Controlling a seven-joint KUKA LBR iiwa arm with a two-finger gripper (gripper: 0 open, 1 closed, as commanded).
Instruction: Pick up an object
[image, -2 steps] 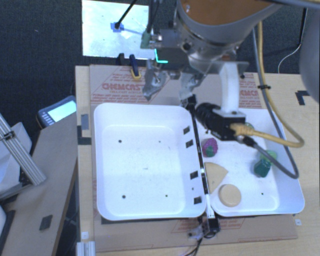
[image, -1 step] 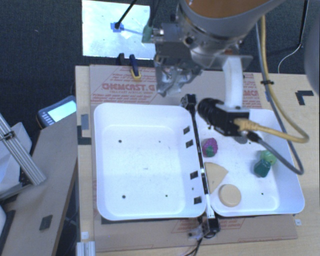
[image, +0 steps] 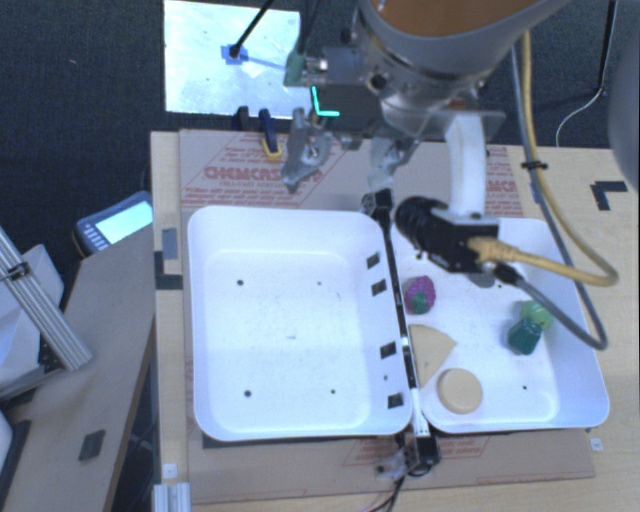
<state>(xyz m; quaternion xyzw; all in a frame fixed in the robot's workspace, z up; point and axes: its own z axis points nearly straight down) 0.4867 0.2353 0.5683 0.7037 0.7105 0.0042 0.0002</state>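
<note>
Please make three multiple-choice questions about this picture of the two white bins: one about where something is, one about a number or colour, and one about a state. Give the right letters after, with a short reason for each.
1. Where do the small objects lie?
A. in the left bin
B. in the right bin
C. on the cardboard behind the bins

2. How many small objects lie in that bin?
A. two
B. four
C. six

3. How does the tan wedge lie?
A. flat on the bin floor
B. on top of the teal object
C. leaning on the bin's far wall

Answers:
1 B: all lie in the right bin, none in the left bin.
2 B: purple and green ball, teal object, tan wedge, tan disc.
3 A: it lies flat beside the divider, just above the disc.
</note>
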